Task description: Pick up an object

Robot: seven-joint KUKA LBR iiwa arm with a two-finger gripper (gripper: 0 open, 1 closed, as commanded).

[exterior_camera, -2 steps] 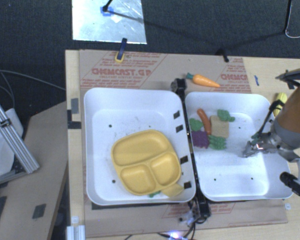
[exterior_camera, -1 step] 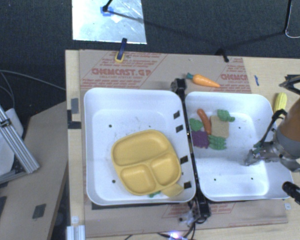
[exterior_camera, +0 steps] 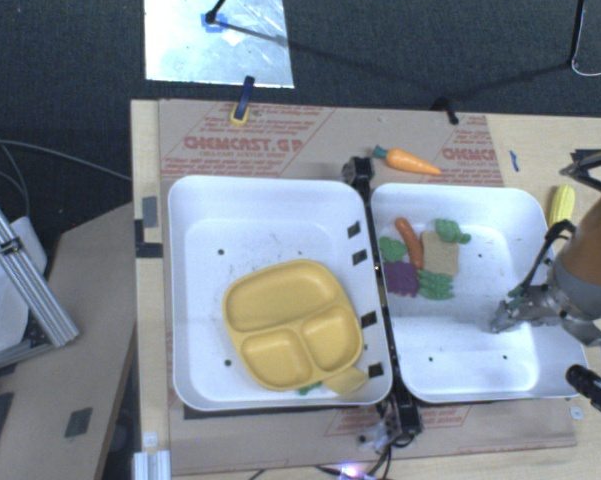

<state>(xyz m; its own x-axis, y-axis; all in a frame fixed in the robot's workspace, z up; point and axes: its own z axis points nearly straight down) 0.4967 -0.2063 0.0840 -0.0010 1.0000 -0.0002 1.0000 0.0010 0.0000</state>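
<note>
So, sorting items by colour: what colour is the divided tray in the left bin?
Yellow; the divided tray shows best in the camera view.

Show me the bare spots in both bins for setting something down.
Right bin: bare floor along the near wall, below the toy food pile, left of the gripper. Left bin: a bare strip between the far wall and the yellow tray. Crowded around the pile.

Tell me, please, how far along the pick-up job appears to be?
Nothing looks picked yet. The gripper sits low in the right bin, apart from the toy food pile, with nothing visible between its fingers. The grasp and lift remain.
</note>
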